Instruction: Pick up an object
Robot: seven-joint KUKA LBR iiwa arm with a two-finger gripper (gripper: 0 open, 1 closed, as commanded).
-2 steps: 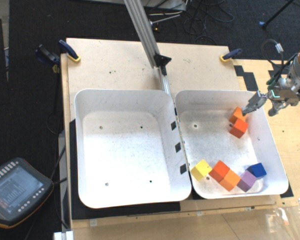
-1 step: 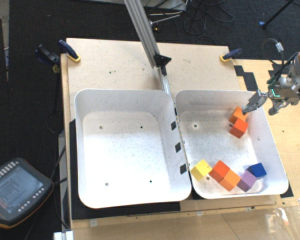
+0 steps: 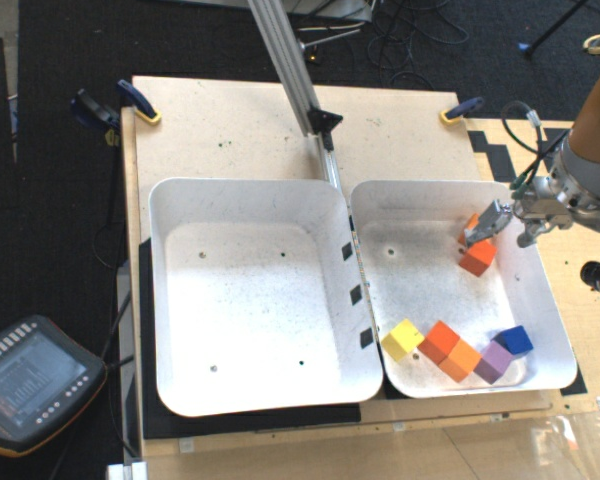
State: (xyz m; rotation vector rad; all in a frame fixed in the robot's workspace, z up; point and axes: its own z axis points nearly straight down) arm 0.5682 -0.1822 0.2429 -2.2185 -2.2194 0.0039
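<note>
Orange cube (image 3: 477, 256) sitting in right bin (image 3: 552, 298), upper right area, apart from block cluster (image 3: 458, 349) along front wall. Pincer (image 3: 508, 224) hovering just above it, fingers spread, gripping nothing. Advice: centering fingers over cube, descending straight, closing on flat faces before lifting.

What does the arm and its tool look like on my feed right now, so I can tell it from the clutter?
The arm enters from the right edge: a rounded grey body with an orange band above the wrist. A dark cable loops out beside it. The tool is metallic grey, angular, with slim silver fingers over the right bin. No readable markings.
</note>
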